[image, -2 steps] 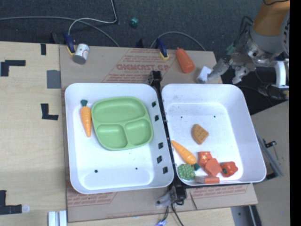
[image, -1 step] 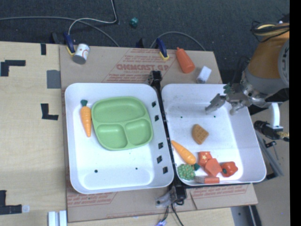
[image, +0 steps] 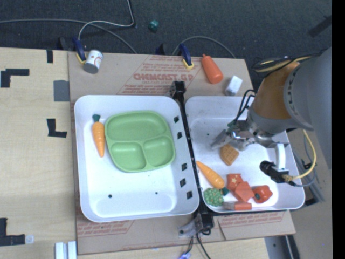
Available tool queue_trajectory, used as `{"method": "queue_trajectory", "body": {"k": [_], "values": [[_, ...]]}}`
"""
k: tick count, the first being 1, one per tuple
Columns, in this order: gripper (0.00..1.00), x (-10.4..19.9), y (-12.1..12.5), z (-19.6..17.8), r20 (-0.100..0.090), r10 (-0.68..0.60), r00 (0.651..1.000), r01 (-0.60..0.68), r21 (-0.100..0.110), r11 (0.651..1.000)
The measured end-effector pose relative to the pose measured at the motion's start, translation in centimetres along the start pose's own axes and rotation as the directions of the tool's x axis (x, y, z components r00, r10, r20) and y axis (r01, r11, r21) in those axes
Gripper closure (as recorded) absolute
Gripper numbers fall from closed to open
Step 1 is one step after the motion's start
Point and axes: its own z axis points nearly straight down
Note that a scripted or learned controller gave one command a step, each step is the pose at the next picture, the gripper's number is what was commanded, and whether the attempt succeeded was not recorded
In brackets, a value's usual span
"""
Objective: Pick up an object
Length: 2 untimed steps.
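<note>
Glossy white bins (image: pixel 86 161); ridged tan waffle (image: pixel 229 155).

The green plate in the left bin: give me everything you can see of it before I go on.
The green plate is light green, looks like matte plastic, and is roughly square with rounded corners. It has three compartments: one wide along the top, two smaller below. It lies flat, slightly rotated, in the upper middle of the left bin. All three compartments are bare. A toy carrot lies close along its left edge; I cannot tell whether they touch.
</note>
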Motion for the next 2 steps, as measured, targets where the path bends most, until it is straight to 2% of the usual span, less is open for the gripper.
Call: {"method": "queue_trajectory", "body": {"k": [1,2], "values": [[0.00,2.07,-1.99,-0.02,0.003,0.000,1.000,0.000,-0.004,1.000],[1.00,2.03,-1.97,-0.98,0.004,0.001,1.000,-0.001,-0.004,1.000]]}}
